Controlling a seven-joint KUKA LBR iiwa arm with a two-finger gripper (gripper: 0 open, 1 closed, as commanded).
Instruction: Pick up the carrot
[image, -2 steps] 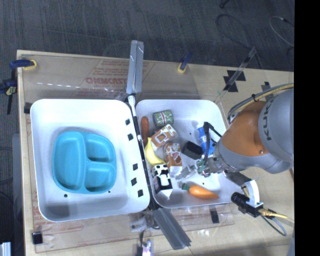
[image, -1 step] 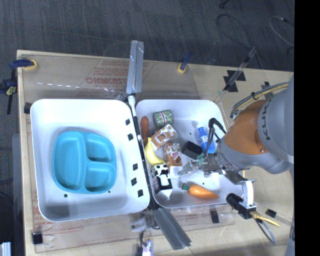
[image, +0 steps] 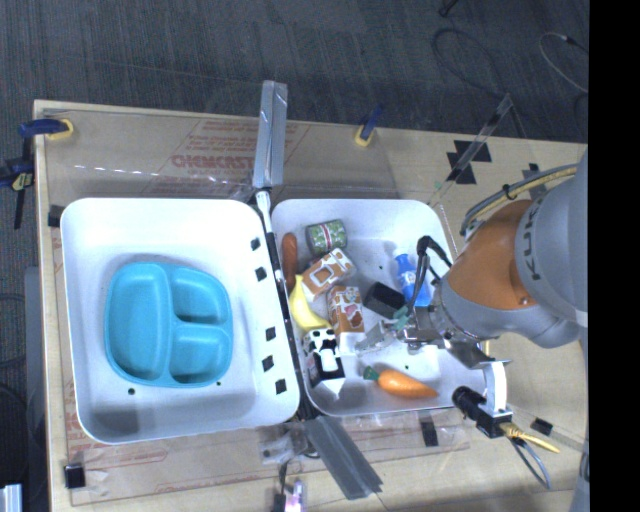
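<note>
The carrot (image: 405, 383), orange with a green stub at its left end, lies flat on the floor of the right bin (image: 400, 218) near its front wall. My gripper (image: 400, 330) hangs just above and behind the carrot, low over the bin, and nothing shows in its grasp. The arm's orange band (image: 490, 265) and grey wrist reach in from the right and hide the bin's right side.
The right bin also holds a green can (image: 326, 236), a sausage (image: 289, 255), a banana (image: 300, 305), two brown boxes (image: 328, 270), a black block (image: 383, 298), a blue bottle (image: 405, 275) and a black-and-white item (image: 325, 355). A blue divided plate (image: 170, 322) sits in the left bin (image: 90, 230).
</note>
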